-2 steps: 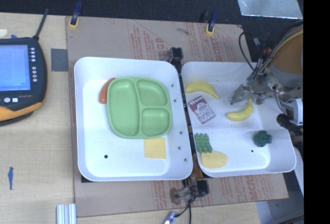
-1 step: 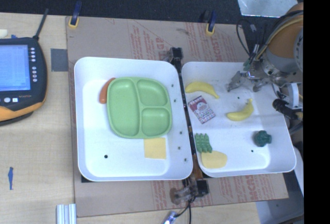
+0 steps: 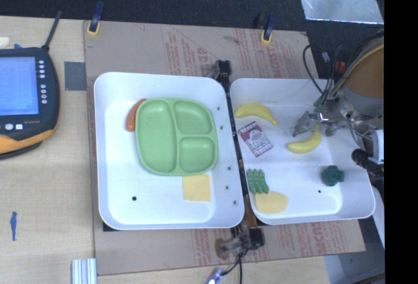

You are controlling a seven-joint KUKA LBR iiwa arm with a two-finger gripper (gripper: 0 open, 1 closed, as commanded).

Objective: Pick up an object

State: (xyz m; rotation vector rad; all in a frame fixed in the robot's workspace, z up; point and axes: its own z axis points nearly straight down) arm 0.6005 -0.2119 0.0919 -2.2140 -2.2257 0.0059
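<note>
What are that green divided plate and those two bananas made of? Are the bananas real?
The green divided plate looks like moulded plastic: uniform colour, smooth matte surface, rounded compartments. The two bananas look like plastic toys: flat, even yellow without spots or stems, though the view is too coarse to be sure.

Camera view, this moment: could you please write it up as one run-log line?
phase: approach | gripper: low in right bin, beside a banana | second banana: apart, untouched | left bin: green tray, unmoved
</note>
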